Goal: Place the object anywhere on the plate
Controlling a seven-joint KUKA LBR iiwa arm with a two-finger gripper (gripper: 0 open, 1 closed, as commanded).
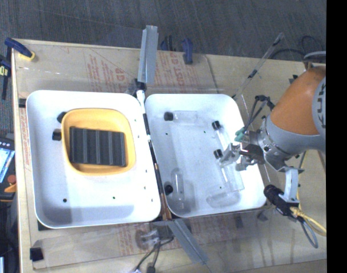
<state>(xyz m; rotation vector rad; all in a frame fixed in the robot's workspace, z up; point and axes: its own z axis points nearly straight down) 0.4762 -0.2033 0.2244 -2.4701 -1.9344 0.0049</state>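
A yellow plate [99, 118] with a dark ridged rectangle [98, 145] at its centre lies in the left bin [77, 209]. Several clear plastic tubes with black caps lie in the right bin [190, 152]: one near the back [184, 117], one at the front left [178, 189], and others toward the right [220, 132]. My gripper [236, 156] hangs over the right side of the right bin, directly above a clear tube [231, 178]. The tubes are transparent, so contact between gripper and tube is unclear.
The grey arm with its orange band [296, 107] reaches in from the right, with cables [287, 201] trailing beside the right bin. A metal bar [147, 53] stands at the back between the bins. Clamps sit at the bench's far left corner [19, 49].
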